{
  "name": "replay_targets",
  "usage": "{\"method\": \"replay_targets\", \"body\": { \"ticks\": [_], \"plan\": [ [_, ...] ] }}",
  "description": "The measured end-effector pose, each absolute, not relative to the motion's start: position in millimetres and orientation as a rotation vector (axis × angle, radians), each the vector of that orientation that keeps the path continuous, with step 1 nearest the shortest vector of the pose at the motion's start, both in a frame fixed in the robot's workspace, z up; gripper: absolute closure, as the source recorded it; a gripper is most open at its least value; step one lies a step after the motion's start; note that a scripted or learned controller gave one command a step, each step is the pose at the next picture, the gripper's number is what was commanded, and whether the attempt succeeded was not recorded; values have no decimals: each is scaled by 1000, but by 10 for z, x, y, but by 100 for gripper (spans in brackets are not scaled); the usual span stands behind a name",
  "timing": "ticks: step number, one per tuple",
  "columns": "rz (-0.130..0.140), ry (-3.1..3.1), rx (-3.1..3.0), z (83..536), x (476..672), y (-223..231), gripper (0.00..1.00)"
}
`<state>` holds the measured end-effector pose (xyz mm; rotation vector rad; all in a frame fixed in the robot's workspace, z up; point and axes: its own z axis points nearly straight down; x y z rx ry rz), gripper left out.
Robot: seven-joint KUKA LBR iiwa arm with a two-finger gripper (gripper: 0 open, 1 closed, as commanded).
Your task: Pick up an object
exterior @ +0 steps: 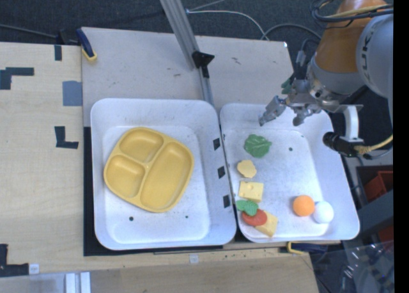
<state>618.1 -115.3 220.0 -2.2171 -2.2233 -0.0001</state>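
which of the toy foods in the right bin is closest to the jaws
The green leafy piece, at the top of the row, just below the gripper; the yellow, orange and white pieces lie lower.

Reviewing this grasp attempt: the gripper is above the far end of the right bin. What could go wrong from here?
1. The open gripper hovers near the right bin's far rim; a straight descent may hit bare floor beside the green leafy piece.
2. The red piece, a small green piece and a yellow wedge touch, so a pick there may drag neighbours.
3. The orange ball and white ball may roll off.

Even, bright overhead light w/ soft shadows; white bins (160,109) slightly washed out, pic a bit soft.
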Motion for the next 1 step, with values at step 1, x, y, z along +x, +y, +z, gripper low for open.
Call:
{"method": "replay_targets", "body": {
  "ticks": [1],
  "plan": [
    [0, -2230, -2210, 1972, 6584, -403, 0]
  ]
}}
